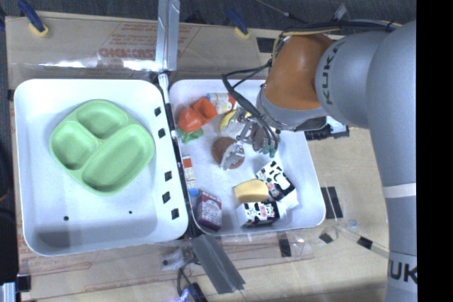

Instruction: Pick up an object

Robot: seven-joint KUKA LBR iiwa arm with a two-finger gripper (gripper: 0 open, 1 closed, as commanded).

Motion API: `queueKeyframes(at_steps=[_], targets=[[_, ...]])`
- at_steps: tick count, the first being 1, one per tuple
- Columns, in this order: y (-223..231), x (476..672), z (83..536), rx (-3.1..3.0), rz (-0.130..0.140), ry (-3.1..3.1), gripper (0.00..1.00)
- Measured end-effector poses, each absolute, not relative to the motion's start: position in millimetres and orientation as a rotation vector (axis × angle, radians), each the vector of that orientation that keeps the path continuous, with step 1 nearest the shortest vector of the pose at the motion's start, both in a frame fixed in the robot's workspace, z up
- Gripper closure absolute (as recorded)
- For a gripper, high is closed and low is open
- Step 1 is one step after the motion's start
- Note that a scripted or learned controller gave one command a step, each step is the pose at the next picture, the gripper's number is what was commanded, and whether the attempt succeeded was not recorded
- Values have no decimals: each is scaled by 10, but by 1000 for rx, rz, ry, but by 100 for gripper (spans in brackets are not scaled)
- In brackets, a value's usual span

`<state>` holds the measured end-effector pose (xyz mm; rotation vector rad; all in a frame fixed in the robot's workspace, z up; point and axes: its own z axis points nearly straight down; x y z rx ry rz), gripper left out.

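Your gripper [241, 146] hangs over the right bin [311, 180], jaws apart, just above a small brown round object [225, 149] lying near the bin's middle. It looks light, stiff and smooth-sided; you would do best to grip it across its middle.

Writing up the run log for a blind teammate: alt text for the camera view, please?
The gripper hangs over the right bin, just above a brown round object, amid orange, yellow and black-and-white items. The left bin holds a green divided plate.
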<state>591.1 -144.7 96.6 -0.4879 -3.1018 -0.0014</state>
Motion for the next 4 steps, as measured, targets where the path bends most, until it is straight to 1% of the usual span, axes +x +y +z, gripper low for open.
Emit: queueKeyframes(at_steps=[1, 2, 3, 4], targets=[[-1451, 5915, 974, -488, 0, -3103, 0], [-908, 5734, 913, -541, -2, -3093, 0], [-903, 5747, 1019, -530, 0, -3097, 100], [-795, 5453, 1952, -769, -1, -3053, 100]])
